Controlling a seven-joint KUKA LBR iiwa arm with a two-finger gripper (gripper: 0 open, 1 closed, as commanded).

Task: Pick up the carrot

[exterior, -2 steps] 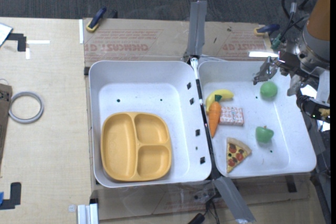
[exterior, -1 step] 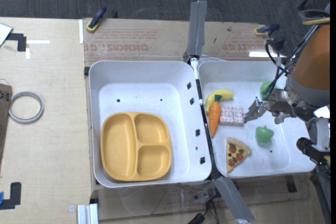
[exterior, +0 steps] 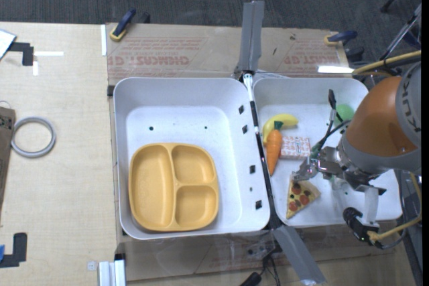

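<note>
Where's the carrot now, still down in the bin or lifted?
Down in the right bin. The carrot lies along its left wall, beside the banana, with the gripper off to its right.

Two white bins are sitting side by side: the left bin point(exterior: 127, 144) and the right bin point(exterior: 301, 92). The left bin is holding one yellow divided plate point(exterior: 174, 185). The right bin is holding one carrot point(exterior: 273, 147), one banana point(exterior: 279, 122), one pizza slice point(exterior: 301, 195), one small printed box point(exterior: 295, 147) and one green object point(exterior: 344, 112). One tape roll point(exterior: 30, 136) is lying on the bench at far left.
</note>
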